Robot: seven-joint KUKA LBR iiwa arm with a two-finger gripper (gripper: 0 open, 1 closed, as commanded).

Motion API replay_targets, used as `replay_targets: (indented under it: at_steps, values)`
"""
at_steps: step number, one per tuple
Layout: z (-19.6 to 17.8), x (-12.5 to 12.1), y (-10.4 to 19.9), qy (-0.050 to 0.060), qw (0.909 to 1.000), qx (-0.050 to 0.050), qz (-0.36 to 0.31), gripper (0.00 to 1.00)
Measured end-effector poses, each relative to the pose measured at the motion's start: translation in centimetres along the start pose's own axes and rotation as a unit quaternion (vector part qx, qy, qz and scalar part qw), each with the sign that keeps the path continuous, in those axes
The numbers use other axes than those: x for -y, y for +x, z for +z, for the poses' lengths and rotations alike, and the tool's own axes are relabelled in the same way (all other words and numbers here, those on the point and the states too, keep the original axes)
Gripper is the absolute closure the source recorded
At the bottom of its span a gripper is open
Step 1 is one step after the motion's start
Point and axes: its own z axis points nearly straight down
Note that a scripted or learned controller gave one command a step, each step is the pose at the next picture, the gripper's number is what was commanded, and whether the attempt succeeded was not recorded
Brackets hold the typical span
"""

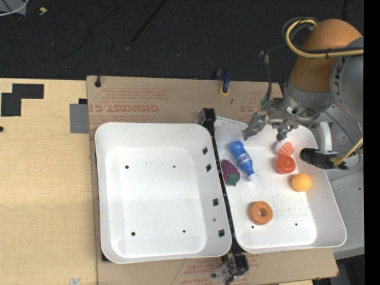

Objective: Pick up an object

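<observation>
At the right bin's [332, 233] six o'clock a brown ring [260, 212] is seen, an orange ball [301, 183] at three, a blue bottle [242, 158] touching a purple lump [230, 172] toward nine. At twelve the gripper [274, 123] is held with fingers spread, nothing between them, just above an orange cup [285, 159]. A round object could be nudged aside and missed.

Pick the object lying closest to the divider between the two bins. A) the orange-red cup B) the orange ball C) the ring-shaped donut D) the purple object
D: the purple object lies just right of the divider, beside the blue bottle, while the ball, donut and cup sit farther right in the right bin.
</observation>
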Motion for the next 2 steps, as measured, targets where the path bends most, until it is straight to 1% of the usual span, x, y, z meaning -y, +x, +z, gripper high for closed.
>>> replay_targets:
  at_steps: [1, 2]
  values:
    - [8.8, 0.1, 1.9, 0.005, 1.0000, -0.001, -0.001, 0.00]
    - [7.2, 0.0, 1.7, 0.002, 1.0000, 0.000, 0.001, 1.00]
